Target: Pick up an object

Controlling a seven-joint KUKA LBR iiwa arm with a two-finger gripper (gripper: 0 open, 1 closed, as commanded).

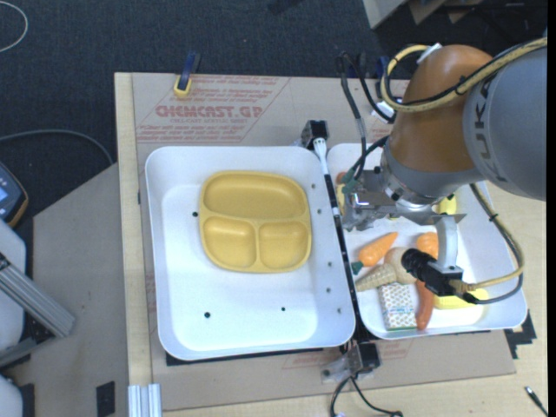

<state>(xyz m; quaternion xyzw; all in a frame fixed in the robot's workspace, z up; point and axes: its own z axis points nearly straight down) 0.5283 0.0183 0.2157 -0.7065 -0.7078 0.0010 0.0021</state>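
Note:
My gripper (367, 215) hangs low over the left side of the right bin (495, 233), under the orange wrist band. Just below it lies an orange carrot-shaped piece (378, 249). A pale cone-shaped toy (380, 274) lies in front of that, touching it. A small patterned box (398, 306) rests at the bin's front, with a slim orange piece (423, 309) beside it. A round orange item (426, 243) sits to the right of the carrot piece. Nothing shows between the fingers.
The left bin (174, 259) holds a yellow divided plate (256, 220) in its far half. Yellow items (453, 301) lie at the right bin's front and another (447, 204) beside the arm. The bins' shared wall (337, 233) runs close to the gripper's left.

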